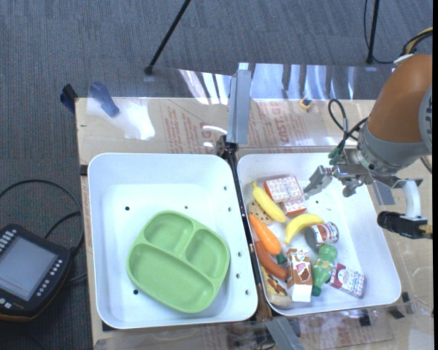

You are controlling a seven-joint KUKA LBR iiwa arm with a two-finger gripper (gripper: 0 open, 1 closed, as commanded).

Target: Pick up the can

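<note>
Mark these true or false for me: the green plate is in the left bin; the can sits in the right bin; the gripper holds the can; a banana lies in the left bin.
1. The green divided plate lies in the left bin. True.
2. The can sits in the right bin. True.
3. The gripper holds the can. False: it hangs above the bin's upper part, apart from the can.
4. A banana lies in the left bin. False: it is in the right bin, beside the can.
</note>
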